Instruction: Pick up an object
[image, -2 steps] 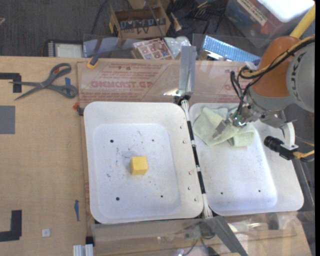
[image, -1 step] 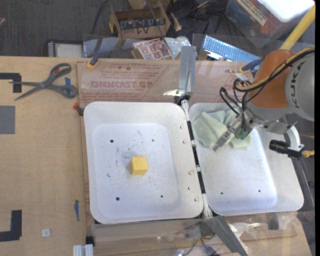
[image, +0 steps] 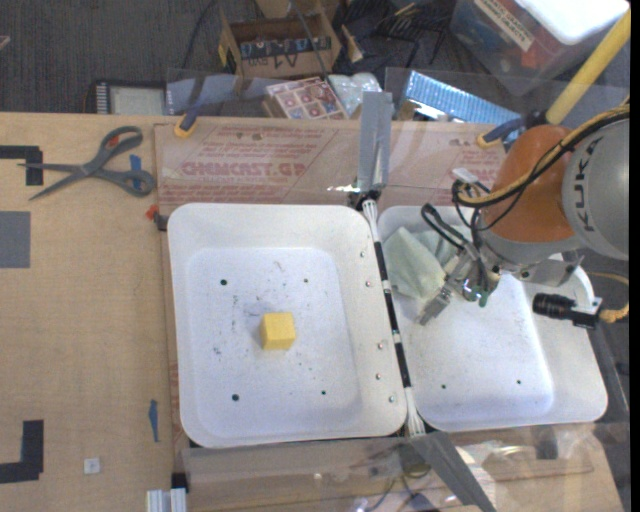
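Now my gripper (image: 437, 306) hovers over the right bin (image: 520, 385) beside a pale green cloth (image: 412, 262); finger state unclear; descent comes next.

You look down from one fixed camera above the bench (image: 80, 300), tilted so its far edge and the clutter behind it run along the top of the frame. Both white bins fill the middle, the left bin (image: 200, 240) whole, the right bin (image: 560, 400) near the frame's right side, where the arm (image: 545, 195) enters.
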